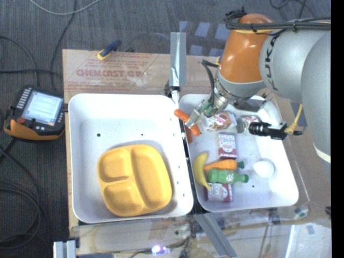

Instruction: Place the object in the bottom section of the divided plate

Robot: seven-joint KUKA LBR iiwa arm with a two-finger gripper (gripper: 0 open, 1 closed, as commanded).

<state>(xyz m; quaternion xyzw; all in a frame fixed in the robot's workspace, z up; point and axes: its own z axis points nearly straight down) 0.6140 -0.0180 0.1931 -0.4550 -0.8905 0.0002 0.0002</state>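
We log: divided plate (135, 179) yellow | bins (86, 144) white | banana (200, 169) yellow | bottle (228, 176) green | carrot (220, 165) orange | cartons (227, 145) red and white | ball (263, 169) white | arm (301, 58) grey, orange band | pendant (35, 113) orange-black, pale blue screen | floor (107, 15) dark grey

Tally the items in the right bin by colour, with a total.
Orange: 2, carrot at the rim, carrot by the bottle
Yellow: 1, banana
Green: 1, bottle
Red and white: 3, packet, packet, wrapper
White: 1, egg
Total: 8
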